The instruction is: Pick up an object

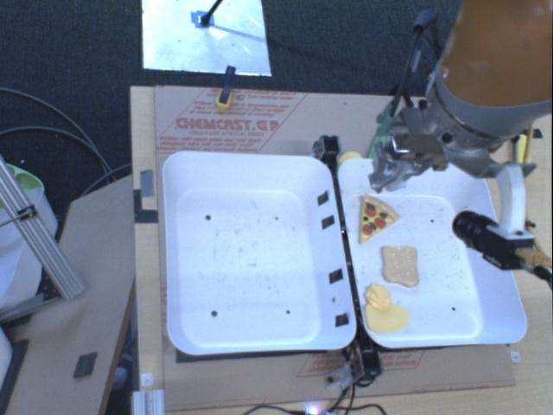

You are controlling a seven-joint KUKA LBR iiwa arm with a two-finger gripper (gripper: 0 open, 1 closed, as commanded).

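Observation:
The right bin (484, 318) holds a pizza slice (376, 218), a tan bread slice (400, 265) and a yellow duck-shaped toy (382, 310). My gripper (386, 176) hangs above the bin's far left corner, just above and beyond the pizza slice. Nothing shows between its fingers. The arm with its orange band (501, 33) comes in from the upper right.
The left bin (251, 258) lies beside the right one, with black clips (333, 249) along the shared divider. A small yellow object (350, 157) sits just beyond the bins' far edge. A black cylinder (488, 236) juts over the right bin's right side.

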